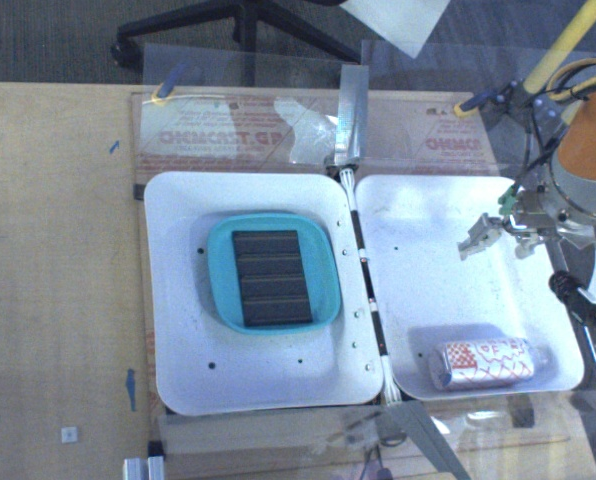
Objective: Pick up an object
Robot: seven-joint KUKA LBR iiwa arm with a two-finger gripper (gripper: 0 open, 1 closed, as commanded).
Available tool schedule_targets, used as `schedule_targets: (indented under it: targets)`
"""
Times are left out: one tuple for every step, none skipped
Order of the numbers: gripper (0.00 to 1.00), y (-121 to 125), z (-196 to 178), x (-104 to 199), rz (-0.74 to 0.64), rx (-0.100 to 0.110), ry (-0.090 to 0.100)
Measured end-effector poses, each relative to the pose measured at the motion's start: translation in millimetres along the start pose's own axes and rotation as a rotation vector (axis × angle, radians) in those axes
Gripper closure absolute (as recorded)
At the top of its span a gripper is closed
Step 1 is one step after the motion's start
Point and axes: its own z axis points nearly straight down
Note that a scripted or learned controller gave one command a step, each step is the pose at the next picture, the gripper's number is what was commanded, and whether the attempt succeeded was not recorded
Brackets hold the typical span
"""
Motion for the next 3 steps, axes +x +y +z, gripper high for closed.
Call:
schedule_targets:
  targets:
    - [0.0,-70,23,26,-0.344,0.001,0.001]
    - [0.0,-64,129,23,-0.681,-0.02,-0.008]
    - [1.0,-64,119,23,-0.679,-0.02,-0.006]
